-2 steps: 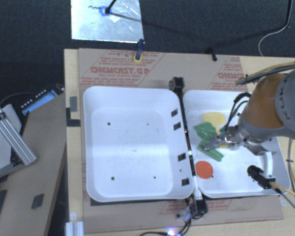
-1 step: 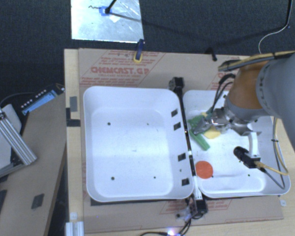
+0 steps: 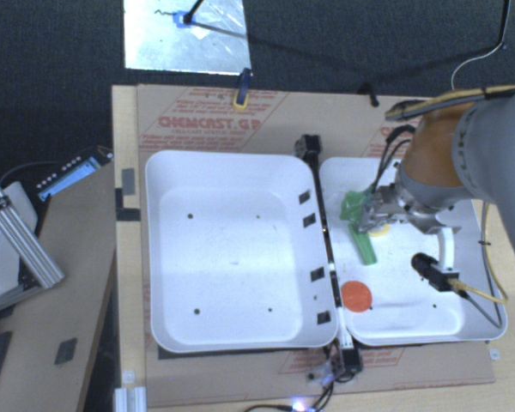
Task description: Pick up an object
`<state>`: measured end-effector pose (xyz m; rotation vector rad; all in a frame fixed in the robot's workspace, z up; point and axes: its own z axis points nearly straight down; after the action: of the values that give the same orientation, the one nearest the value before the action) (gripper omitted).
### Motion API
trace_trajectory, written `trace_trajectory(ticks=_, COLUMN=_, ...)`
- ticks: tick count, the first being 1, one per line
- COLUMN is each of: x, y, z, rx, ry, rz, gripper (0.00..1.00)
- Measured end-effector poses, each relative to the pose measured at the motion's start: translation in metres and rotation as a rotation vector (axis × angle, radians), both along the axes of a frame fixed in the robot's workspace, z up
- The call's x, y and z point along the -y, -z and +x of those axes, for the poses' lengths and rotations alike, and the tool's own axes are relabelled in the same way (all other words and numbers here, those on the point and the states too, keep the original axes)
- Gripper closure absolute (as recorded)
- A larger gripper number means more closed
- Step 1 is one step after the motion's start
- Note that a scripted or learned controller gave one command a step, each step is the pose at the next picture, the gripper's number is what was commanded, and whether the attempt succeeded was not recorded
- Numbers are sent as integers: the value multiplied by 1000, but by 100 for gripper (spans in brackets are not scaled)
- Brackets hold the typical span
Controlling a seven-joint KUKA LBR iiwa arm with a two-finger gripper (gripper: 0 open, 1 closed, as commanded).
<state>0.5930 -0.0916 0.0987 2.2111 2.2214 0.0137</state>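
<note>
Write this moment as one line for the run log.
gripper: at green object | green object: in right bin | orange disc: same bin, apart from gripper | grasp: cannot tell

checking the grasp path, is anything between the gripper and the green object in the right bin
Nothing visible does. The gripper is right over the green object in the right bin, with no other thing between them. The orange disc lies apart, toward the bin's near left corner.
</note>
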Motion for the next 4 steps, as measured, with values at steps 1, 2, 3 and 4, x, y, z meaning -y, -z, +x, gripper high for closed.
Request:
trace_trajectory(ticks=1, x=-2, y=-163, z=38, rx=11, ry=-2, rz=-5, gripper=100)
trace_trajectory(ticks=2, x=-29, y=-299, z=-31, rx=2, ry=-3, rz=-1, gripper=100)
trace_trajectory(ticks=3, x=-26, y=-358, z=80, rx=5, ry=-3, rz=-5, gripper=100)
trace_trajectory(ticks=4, x=-1, y=-350, z=-1, rx=-13, ry=6, rz=0, gripper=100)
